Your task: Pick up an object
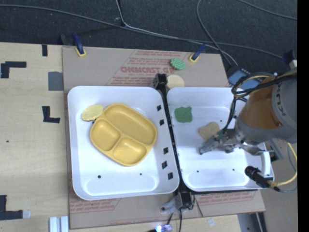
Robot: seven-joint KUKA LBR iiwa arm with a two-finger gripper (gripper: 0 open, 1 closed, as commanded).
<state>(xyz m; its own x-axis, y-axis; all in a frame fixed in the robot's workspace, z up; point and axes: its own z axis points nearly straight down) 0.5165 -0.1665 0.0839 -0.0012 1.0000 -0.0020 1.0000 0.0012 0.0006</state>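
KUKA arm (270,112) reaches in from the right, its hand (205,147) low in the right bin (212,178), tips just near of a tan flat piece (208,129); whether the hand is wide or narrow can't be told from this slant, and nothing shows betw. its tips. A green piece (183,114) lies further left in the same bin. Risk: tan piece sits flat on the bin floor, so tips could skid over it or shove it twd. the wall w/o a grip. Left bin (77,129) holds a yellow divided tray (123,134). Cardboard sheet (140,66) covers the bench; cables (145,30) trail over dark floor at the far side.
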